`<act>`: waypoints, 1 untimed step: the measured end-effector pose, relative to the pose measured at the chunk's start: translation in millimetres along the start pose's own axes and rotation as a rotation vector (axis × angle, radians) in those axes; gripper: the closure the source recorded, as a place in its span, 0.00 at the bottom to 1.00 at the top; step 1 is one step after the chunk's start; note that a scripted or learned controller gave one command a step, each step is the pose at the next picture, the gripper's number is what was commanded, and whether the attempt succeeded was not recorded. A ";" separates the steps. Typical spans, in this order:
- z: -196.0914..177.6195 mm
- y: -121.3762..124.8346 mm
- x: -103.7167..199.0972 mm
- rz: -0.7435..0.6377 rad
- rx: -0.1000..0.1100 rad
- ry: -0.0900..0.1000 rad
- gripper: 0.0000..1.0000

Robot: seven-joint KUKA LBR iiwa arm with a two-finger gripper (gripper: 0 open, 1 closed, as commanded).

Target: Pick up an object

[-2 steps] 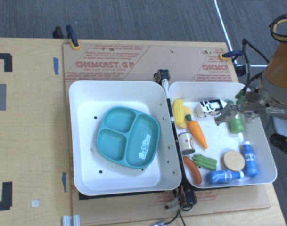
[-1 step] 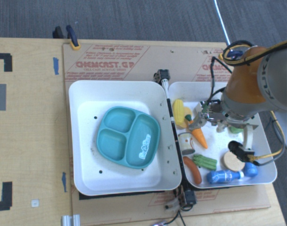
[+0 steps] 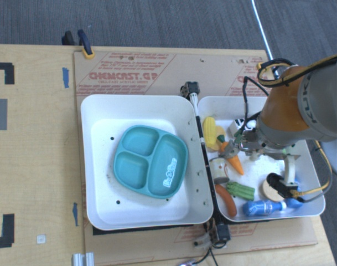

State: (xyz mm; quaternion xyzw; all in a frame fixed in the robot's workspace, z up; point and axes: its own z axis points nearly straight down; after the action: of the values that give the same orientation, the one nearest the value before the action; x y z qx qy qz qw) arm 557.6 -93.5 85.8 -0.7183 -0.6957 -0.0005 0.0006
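Down at the bottom of the frame there's the right bin [image 3: 317, 204] with a blue bottle [image 3: 266, 207], a red sausage-looking toy [image 3: 227, 200] and a green piece [image 3: 241, 190] along its near edge. A bit further up, the gripper [image 3: 247, 143] hangs over an orange carrot [image 3: 235, 164] and a yellow corn [image 3: 213, 132]; can't tell its state. The left bin [image 3: 96, 148] holds a teal divided plate [image 3: 150, 161]. Both sit on cardboard [image 3: 129, 71] over a pale wood bench [image 3: 30, 176], grey carpet [image 3: 157, 10] up top.
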 end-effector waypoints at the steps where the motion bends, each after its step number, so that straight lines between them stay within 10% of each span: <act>1: -10.9 1.2 -0.4 0.000 -0.005 -0.002 1.00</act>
State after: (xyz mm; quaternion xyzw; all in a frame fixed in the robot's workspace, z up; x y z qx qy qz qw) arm 558.8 -94.0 96.7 -0.7185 -0.6955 -0.0014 -0.0017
